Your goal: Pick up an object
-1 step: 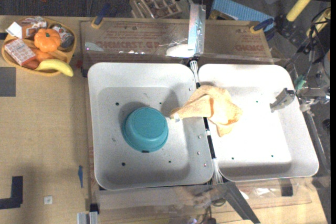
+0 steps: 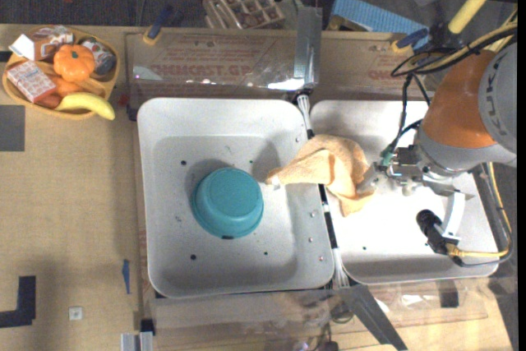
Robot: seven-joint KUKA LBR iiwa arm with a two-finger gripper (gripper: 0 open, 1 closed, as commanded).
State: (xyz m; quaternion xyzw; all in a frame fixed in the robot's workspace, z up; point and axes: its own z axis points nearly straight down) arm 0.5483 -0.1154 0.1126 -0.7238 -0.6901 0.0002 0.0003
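A yellow-orange cloth (image 2: 333, 164) lies draped across the divider between the two white bins, with a thin tail reaching into the left bin (image 2: 164, 136). An upturned teal bowl (image 2: 228, 202) sits in the middle of the left bin. My gripper (image 2: 371, 183) is over the left part of the right bin (image 2: 394, 247), at the cloth's right edge. It is shut on a bunched fold of the cloth. The grey arm with its orange band (image 2: 460, 107) comes in from the right.
A black cable end (image 2: 431, 230) hangs below the wrist over the right bin. A cardboard wall (image 2: 214, 62) runs behind both bins. A basket of toy fruit (image 2: 62, 74) stands at the far left of the bench.
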